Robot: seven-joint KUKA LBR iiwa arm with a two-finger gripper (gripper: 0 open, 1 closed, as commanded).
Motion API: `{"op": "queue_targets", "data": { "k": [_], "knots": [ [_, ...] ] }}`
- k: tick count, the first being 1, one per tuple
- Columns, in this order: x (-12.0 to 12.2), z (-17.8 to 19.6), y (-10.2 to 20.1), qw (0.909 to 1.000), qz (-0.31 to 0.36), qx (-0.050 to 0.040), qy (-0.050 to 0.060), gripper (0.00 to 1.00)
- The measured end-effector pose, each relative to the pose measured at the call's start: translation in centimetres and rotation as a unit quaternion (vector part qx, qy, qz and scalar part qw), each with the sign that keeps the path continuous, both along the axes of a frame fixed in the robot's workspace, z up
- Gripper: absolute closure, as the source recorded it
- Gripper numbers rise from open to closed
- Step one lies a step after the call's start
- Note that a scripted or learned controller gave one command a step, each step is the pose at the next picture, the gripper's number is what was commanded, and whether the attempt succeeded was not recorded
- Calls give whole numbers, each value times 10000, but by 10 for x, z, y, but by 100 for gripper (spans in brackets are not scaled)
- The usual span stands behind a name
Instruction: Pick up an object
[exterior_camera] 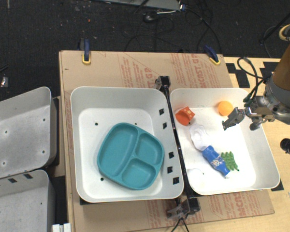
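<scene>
The grey arm with its orange band entered from the right and hung over the right-hand shallow white bin [261,178]. Its two-finger gripper [243,119] sat over the upper right part of that bin, with the fingers spread apart and nothing between them. One dark finger [231,120] pointed left and down; the other lay closer to the wrist.

Contents of the right bin: a small orange ball [225,108] lay near the back wall, just up and left of the gripper, apart from the fingers. A small red-orange cup-like piece [185,115] rested close to the divider between the bins. Below it lay a clear or white plastic item [199,136], its shape hard to make out against the bin floor. A blue packet [215,160] lay at a slant lower down, with a green leafy toy [229,161] touching its right side.

The left-hand shallow white bin [87,129] held a teal plastic divided plate [130,155] with three compartments, lying flat and turned at an angle.

Both bins sat on a brown cardboard sheet [135,69] held by two clamps at its far edge.
</scene>
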State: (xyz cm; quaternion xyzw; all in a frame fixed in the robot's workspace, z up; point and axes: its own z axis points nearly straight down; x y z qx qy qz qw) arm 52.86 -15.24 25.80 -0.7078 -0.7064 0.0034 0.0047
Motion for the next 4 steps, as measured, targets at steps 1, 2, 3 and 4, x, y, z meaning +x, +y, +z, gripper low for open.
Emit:
{"op": "queue_targets", "data": {
  "k": [1,2,3,4],
  "knots": [
    [2,6,0,10000,15,-10,-55,0],
    [1,-58,-3,10000,1,-3,-26,0],
    [-2,-107,-12,10000,-1,-6,-37,0],
    [5,-153,-12,9999,1,-22,-153,0]
  ]
}}
